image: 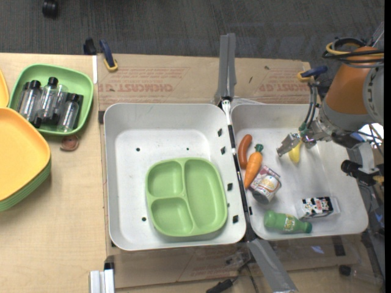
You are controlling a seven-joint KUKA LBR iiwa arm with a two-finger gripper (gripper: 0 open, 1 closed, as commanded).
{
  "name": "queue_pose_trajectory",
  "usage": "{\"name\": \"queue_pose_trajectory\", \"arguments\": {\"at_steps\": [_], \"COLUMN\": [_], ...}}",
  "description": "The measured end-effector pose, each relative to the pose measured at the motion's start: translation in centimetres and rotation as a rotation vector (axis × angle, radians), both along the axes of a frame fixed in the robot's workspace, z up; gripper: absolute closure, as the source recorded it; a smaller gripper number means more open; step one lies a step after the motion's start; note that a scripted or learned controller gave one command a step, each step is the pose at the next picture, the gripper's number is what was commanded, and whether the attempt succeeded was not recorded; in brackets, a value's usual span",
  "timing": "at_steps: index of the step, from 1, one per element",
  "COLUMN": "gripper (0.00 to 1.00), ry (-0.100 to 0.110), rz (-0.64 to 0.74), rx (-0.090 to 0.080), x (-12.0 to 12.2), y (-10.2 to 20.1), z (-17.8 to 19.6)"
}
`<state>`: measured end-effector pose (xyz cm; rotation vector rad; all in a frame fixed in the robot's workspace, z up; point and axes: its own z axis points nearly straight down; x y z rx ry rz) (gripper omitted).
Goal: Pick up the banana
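Hand (292, 144) partly hides banana (295, 154); grip unclear

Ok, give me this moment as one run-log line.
task: pick banana | gripper: at banana, right bin | lifted: cannot tell | left bin: green tray

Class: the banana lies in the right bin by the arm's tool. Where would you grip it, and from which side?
Grip the banana across its narrow middle, coming from above. It lies flat on the right bin floor, apart from the carrot, with the tool right over it.
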<state>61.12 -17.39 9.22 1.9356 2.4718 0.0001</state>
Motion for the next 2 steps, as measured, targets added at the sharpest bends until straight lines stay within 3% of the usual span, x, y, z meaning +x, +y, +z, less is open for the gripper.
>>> {"name": "queue_pose_trajectory", "arguments": {"at_steps": [1,2], "gripper": [1.00,1.00], "ry": [-0.002,0.003], "rz": [-0.003,-0.042], "rx": [-0.001,0.000], "x": [0.0,-0.5], "y": [-0.1,3.8], "z": [0.9,11.9]}}
